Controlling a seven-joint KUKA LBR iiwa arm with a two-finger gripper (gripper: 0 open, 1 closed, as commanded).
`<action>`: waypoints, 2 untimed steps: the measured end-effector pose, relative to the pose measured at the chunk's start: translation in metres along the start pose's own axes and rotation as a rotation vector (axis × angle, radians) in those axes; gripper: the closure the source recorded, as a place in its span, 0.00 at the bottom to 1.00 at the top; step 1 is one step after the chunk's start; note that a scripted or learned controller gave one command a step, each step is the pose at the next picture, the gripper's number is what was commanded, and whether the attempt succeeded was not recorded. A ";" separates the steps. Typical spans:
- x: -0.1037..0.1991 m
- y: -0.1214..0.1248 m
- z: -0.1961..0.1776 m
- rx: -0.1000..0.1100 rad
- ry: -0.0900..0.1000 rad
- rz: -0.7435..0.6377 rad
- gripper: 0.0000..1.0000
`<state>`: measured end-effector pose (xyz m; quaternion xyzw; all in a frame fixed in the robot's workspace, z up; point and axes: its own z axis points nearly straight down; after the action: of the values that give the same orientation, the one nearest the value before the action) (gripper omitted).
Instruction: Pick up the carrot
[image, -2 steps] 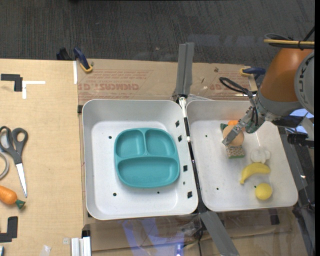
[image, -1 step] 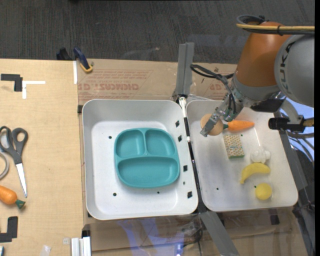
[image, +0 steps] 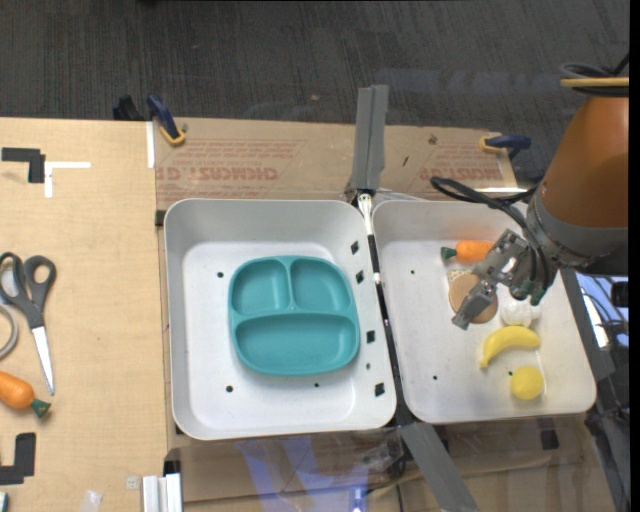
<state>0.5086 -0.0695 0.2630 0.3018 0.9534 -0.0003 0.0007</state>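
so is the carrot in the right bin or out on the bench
In the bin. The carrot lies on the right bin's floor near its far wall, just beyond the gripper, with nothing gripping it.

1. On the cardboard sheet (image: 262, 165) behind the bins you see red printed lettering, upside down from this camera; it cannot be read with any certainty.
2. You find no other legible text, number or sign.

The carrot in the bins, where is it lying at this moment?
The carrot lies in the right bin, near its far edge, just left of the gripper and beyond the banana.
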 end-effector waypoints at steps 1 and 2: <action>-0.054 -0.030 -0.088 0.000 0.000 0.109 1.00; -0.014 -0.023 0.028 0.000 0.002 -0.220 1.00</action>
<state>0.5067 -0.0961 0.2349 0.1953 0.9807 0.0000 0.0000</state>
